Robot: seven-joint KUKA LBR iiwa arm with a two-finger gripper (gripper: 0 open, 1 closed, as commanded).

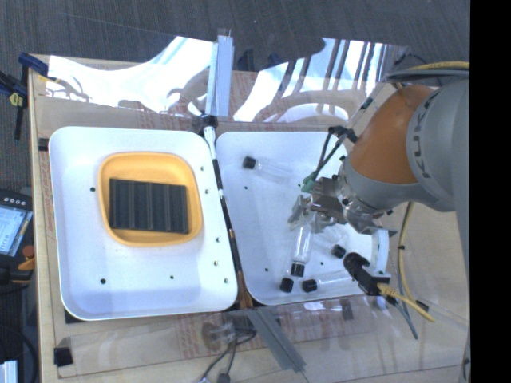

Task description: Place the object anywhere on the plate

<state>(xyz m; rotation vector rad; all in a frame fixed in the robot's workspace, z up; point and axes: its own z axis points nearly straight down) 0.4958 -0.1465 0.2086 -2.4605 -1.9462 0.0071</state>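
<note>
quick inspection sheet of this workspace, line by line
surface: two shallow white bins side by side, left bin and right bin.
job's things: yellow plate with a dark ribbed insert in the left bin; several clear tubes with black caps in the right bin, one just below the gripper.
clutter: loose tube near the right bin's top.
grippers: gripper over the right bin, holding nothing visible.
cables: yellow cable at the right bin's lower right.
surroundings: small screen at far left.

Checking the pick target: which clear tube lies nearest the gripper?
The upright-lying tube just below the gripper; the other tube lies apart near the bin's top.
</note>
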